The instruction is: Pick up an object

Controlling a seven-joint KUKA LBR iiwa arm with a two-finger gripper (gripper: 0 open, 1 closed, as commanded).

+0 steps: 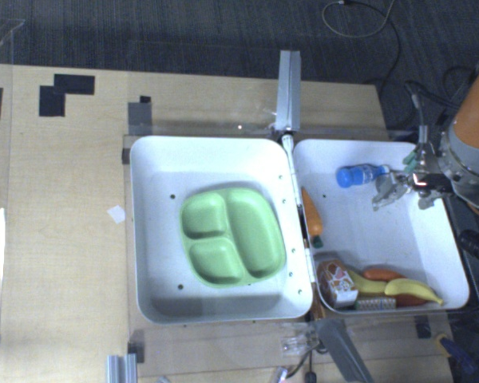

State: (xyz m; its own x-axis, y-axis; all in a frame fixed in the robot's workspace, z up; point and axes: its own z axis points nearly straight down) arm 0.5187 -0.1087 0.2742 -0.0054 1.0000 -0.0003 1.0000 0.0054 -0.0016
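Camera view, starting at the bottom of the frame: the lower edge of the right bin (455, 298) holds a crowded row, a small brown-and-white packet (338, 282) at the left, then a red piece (383, 274) and a yellow banana (415, 291) lying against the bin's low wall. Up the divider, an orange carrot-like toy (311, 214) lies along the wall between the bins. The left bin (156, 214) carries a green divided tray (233, 235) in its middle. Further up, in the upper part of the right bin, a blue-capped clear bottle (361, 174) lies on its side, and the gripper (405, 191) hangs just to its right with its two fingers spread and nothing between them. The bottle looks the nearest candidate. The risk is that the round bottle rolls or skids away if a finger strikes its side on the descent. There is bare bin floor below and left of the bottle; the top wall is close behind it.
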